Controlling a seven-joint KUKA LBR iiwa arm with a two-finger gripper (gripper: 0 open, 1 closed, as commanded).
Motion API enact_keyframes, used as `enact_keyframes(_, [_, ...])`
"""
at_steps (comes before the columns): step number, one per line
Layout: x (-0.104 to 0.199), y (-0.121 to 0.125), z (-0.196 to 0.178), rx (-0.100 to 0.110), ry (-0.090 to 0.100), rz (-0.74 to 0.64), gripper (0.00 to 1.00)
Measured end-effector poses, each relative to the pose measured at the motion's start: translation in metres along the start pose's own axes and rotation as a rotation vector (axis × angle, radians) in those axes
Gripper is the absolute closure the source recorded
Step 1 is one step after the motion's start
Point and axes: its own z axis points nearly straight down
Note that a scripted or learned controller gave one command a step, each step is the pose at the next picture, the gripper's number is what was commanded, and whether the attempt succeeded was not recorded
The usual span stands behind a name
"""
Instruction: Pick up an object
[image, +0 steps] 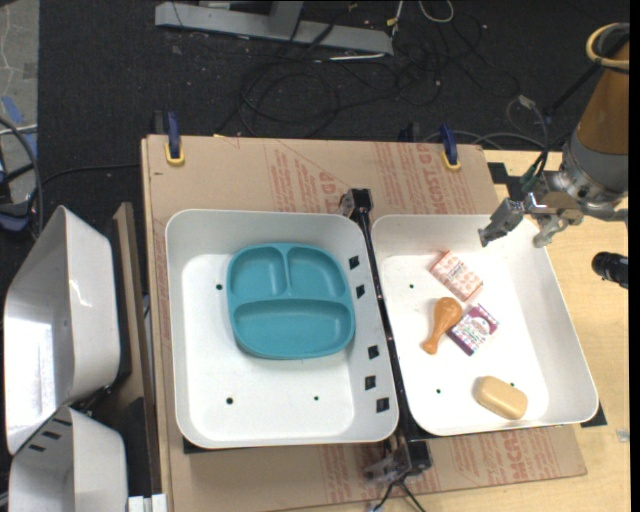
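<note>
Four small objects in right bin (560, 330), teal tray (291, 301) in left; end effector (523, 226) spread, ungrasping.

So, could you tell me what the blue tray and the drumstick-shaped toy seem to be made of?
Blue tray: likely moulded plastic, with a smooth matte surface, one even colour and soft rounded dividers. Drumstick-shaped toy: probably plastic or rubber, uniformly orange with a slight sheen; the view cannot settle which.

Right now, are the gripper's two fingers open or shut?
Open. The gripper hangs above the right white bin; its two fingers stand apart, nothing between them.
</note>
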Motion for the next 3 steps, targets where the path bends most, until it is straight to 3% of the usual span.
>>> enact_keyframes(1, [0.001, 0.002, -0.009, -0.014, -0.003, -0.003, 0.00])
enact_keyframes(3, [-0.013, 0.002, 0.097, -0.009, -0.002, 0.000, 0.00])
